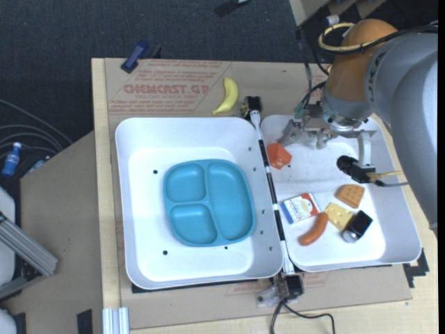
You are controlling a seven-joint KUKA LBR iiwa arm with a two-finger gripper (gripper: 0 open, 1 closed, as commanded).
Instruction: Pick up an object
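**Hand low over the far end of the right bin, nothing seen in its grasp**

From the overhead camera you see the hand (314,132) at the 12 o'clock end of the right shallow white bin (313,178), under the grey arm with its orange band (354,61). You cannot tell whether the hand is apart or together, and nothing shows clamped in it.

The things you could pick all lie in that right bin. A small orange-red block (279,156) sits near the hand, at about 7 o'clock from it, close against the bin's left wall. Farther toward 6 o'clock lie a small white carton with red and blue print (300,207) and an orange-red toy sausage (313,229). At 3 o'clock from the carton is a yellow cheese-like wedge (338,216), with a tan waffle-patterned piece (351,195) at its 1 o'clock and a small black block (359,225) just beside it at 4 o'clock.

The left white bin (139,152) holds a blue sectioned plastic plate (208,202). A yellow toy banana (227,96) lies on the desk (174,82) at 12 o'clock from that bin.
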